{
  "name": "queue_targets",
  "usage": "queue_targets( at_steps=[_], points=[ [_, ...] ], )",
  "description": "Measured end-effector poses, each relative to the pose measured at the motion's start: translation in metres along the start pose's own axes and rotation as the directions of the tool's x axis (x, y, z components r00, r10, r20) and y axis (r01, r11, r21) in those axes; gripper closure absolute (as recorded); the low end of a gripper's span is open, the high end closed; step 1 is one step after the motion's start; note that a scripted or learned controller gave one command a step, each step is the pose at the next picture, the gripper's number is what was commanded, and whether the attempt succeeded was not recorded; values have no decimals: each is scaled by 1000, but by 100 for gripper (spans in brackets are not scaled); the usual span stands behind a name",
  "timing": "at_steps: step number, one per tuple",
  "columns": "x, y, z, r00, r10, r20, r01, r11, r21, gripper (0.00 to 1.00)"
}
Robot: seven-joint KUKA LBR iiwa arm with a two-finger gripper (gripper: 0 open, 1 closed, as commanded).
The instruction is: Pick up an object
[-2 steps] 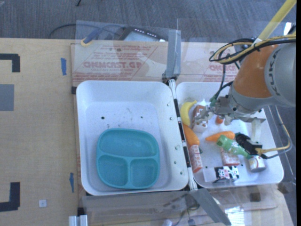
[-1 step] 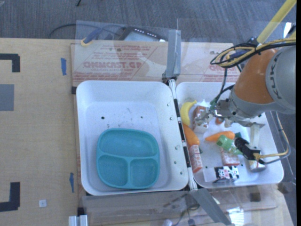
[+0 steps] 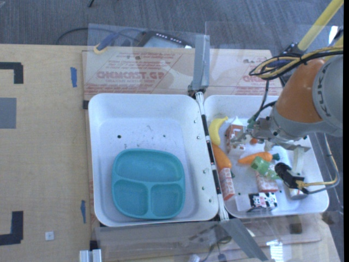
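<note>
matt teal plastic tray (image 3: 148,183), glossy white bins (image 3: 103,124)

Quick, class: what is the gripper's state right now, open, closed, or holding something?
Gripper: cannot be told; it hangs over the right bin, above the clutter, with no object visibly held.

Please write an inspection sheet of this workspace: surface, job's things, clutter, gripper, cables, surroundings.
Surface: bench bearing two white bins, left bin and right bin.
Job's things: in the right bin, a banana, a carrot, a small carton and other small items.
Clutter: teal tray in the left bin.
Gripper: gripper low over the right bin; fingers unclear.
Cables: yellow and black cables by the arm.
Surroundings: grey carpet; blue tape on the bench.
</note>
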State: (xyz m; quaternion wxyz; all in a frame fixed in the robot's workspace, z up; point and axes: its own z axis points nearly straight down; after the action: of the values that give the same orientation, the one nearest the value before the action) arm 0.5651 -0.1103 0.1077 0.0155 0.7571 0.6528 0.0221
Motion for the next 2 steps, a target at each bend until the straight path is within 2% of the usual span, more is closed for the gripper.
queue_targets(
  at_steps=[1,2],
  points=[
    [5,5,2,993,122,6,-122,992,15,0],
    [13,12,2,982,186,15,-187,982,14,0]
  ],
)
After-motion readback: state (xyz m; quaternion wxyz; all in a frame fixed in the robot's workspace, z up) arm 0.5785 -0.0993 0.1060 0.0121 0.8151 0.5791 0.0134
